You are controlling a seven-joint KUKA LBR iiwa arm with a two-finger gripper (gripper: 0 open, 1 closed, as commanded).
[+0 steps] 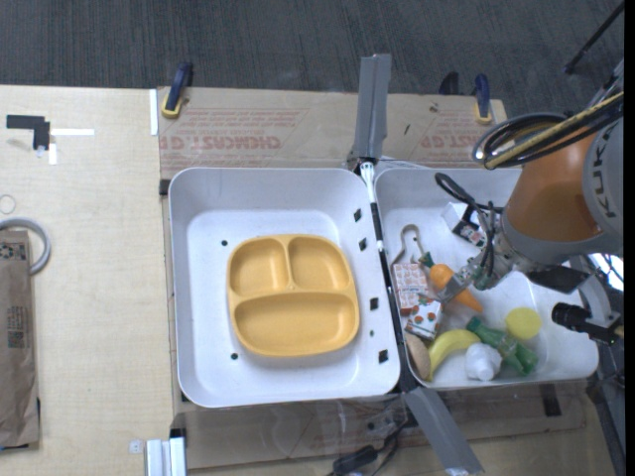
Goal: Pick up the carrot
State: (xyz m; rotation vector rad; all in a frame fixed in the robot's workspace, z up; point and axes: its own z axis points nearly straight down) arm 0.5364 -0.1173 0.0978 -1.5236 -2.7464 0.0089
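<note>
**benchwatcher:** Over in the right bin (556, 370) we've got the carrot (448, 280) sitting in the pile, orange, just beside the strawberry carton (409, 284) and above the banana (451, 346). A lemon (523, 322) and a green-and-white veggie (496, 357) sit further right. The gripper (474, 274) is down low right at the carrot's right-hand end, so we'd call this the reach or grasp stage.

**binrat42:** Do we reckon it's got hold of it?

**benchwatcher:** Honestly we can't tell. The arm (551, 201) covers most of the wrist, and the tip is a dark blur against the clutter, so whether the claw is clenched or released is anyone's guess. The carrot looks like it's lying in the bin with its neighbours, not lifted.

**binrat42:** So nothing done yet?

**benchwatcher:** That's our read. The approach looks about finished; the grip and the lift are what's left. The yellow divided plate (294, 295) in the left bin (198, 296) has nothing to do with it. Our worry is the carton being so close to the carrot.
</note>
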